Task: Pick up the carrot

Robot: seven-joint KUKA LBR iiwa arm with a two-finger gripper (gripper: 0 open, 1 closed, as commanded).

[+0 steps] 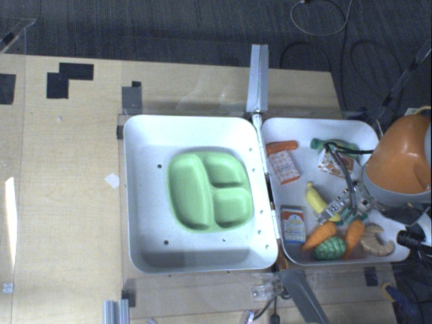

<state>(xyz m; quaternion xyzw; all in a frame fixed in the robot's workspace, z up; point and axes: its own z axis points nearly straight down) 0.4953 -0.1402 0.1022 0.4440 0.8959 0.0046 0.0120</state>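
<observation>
Beneath the gripper [339,211], carrot [319,234] tops lie partly hidden.

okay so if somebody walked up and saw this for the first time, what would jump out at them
Probably the pale green divided tray, sitting alone in the middle of the left bin. Next, the jumble of toy food in the right bin: two carrots near its front edge, with a yellow banana just behind them. The arm's orange band looms over that bin's right side.
</observation>
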